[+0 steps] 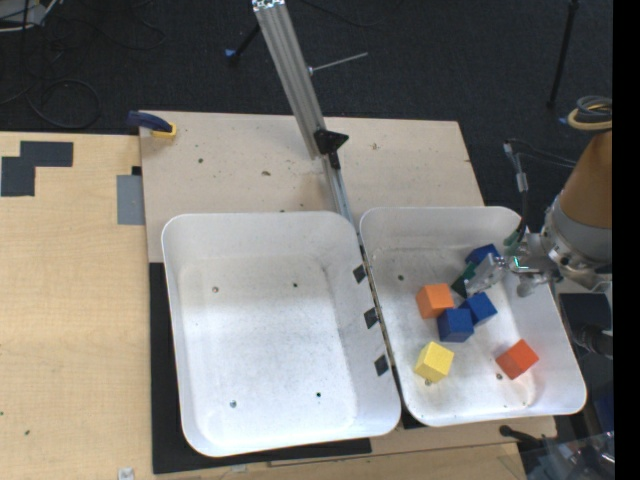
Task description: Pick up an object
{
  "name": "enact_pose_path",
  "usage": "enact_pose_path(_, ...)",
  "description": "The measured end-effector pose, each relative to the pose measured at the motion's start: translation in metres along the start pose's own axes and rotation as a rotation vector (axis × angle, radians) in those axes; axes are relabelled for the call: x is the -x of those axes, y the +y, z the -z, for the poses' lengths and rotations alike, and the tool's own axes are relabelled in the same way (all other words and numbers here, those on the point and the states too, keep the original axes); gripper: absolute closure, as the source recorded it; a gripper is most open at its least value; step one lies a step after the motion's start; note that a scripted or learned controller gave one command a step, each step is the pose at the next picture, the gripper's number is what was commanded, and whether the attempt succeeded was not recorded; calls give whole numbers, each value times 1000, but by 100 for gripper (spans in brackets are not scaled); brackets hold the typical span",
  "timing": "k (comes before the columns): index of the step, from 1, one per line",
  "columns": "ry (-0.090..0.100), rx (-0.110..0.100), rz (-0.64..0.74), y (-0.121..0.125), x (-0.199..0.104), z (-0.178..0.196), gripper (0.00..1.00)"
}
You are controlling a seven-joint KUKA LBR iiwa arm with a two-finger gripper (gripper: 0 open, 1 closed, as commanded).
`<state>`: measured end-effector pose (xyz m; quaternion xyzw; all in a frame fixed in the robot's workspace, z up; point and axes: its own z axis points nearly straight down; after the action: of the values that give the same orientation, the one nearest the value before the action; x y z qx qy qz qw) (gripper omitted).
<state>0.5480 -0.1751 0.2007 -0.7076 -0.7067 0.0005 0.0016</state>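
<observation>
Several small blocks lie in the right bin (480,408). An orange cube (434,299) sits near the middle, with two blue blocks (456,324) (483,308) touching each other just right of it. A yellow cube (434,361) lies toward the front and a red-orange cube (517,358) at the front right. My gripper (478,273) reaches in from the right, low over the bin, just above the blue blocks and right of the orange cube. A blue piece (482,257) shows at its tip; whether it is a held block or part of the gripper is unclear.
The left bin (200,258) lies beside the right one, with a black-clipped divide (368,313) between them. A slanted aluminium post (295,78) rises behind the bins. The arm's grey and orange wrist (590,208) hangs over the right bin's right rim.
</observation>
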Motion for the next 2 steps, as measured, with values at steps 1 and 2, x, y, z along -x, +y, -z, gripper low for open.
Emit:
enact_pose_path(1,1,-7,1,-2,-4,-64,0)
enact_pose_path(2,-7,15,1,3,0,-84,0)
